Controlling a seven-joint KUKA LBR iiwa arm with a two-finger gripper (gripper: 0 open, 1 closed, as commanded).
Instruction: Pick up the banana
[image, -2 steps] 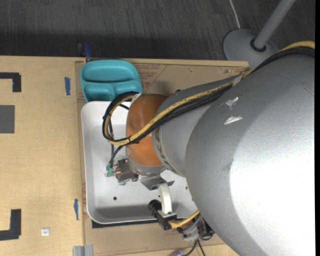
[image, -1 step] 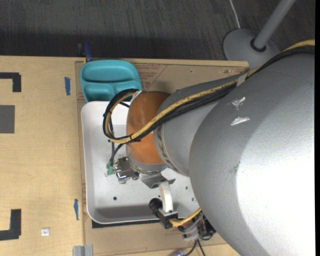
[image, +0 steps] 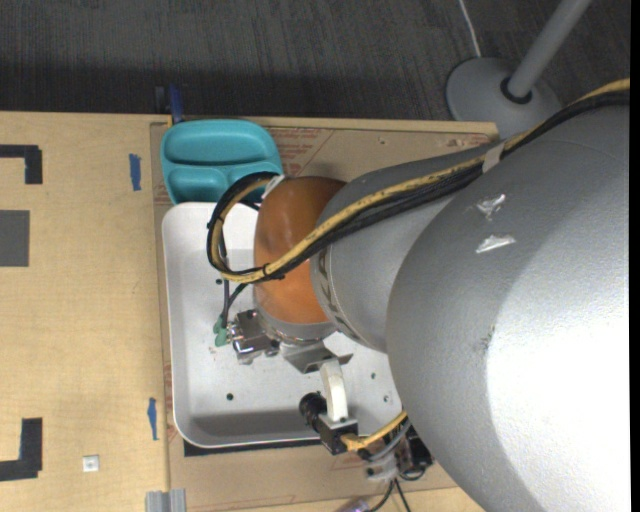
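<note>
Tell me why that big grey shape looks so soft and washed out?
In the camera view, the rounded grey metal arm sits nearest the lens, so it blurs and catches pale glare, while the shallow white plastic bin and curved teal plastic tray below stay sharper.

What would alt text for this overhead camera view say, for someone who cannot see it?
A large grey robot arm with an orange band reaches from the right over a shallow white bin, hiding most of it. A teal tray sits at the bin's far end.

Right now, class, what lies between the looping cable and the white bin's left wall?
In the camera view, just bare white floor separates the cable from the white bin's left wall.
</note>
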